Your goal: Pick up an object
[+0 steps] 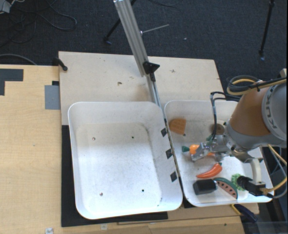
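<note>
Nearest the lens, along the bottom of the view, sits the left bin (117,155), a wide shallow white tray with a few dark specks on its floor. Beside it, touching along a shared edge marked by small black clips, is the right bin (193,112), which holds all the loose things. Over that bin's right side hangs the arm (254,116), grey with its orange band, reaching in from the right. Its gripper (202,151) is down among the objects at the bin's middle, right at a small orange piece (195,148); whether the pincer is open, closed or gripping anything cannot be told. A brown wedge (178,126) lies near the far left wall. Nearer, in order: a red-orange pepper (211,170), a watermelon slice (227,187), a black block (204,186).
</note>
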Robot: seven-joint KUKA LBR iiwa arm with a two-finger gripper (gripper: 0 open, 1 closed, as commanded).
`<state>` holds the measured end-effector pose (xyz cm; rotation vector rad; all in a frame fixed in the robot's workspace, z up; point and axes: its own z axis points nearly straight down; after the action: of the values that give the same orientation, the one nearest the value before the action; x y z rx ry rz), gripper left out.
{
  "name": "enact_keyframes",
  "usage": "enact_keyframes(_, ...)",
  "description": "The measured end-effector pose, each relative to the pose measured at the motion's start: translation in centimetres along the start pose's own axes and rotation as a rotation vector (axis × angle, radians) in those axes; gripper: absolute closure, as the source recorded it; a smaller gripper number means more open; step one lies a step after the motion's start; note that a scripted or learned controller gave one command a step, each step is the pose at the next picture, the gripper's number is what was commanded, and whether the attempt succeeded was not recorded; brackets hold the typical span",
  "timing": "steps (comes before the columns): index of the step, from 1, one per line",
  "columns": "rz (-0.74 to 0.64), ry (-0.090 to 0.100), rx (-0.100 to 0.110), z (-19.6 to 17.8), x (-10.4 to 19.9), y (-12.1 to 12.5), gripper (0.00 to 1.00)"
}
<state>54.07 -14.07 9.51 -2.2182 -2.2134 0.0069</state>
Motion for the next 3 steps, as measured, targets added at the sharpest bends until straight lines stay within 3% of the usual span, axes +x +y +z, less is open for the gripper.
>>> enact_keyframes(1,0.007,-0.001,-0.004,-1.3,-0.2,0.1,1.00)
enact_keyframes(3,-0.003,-0.003,-0.012,-12.7,-0.2,0.1,1.00)
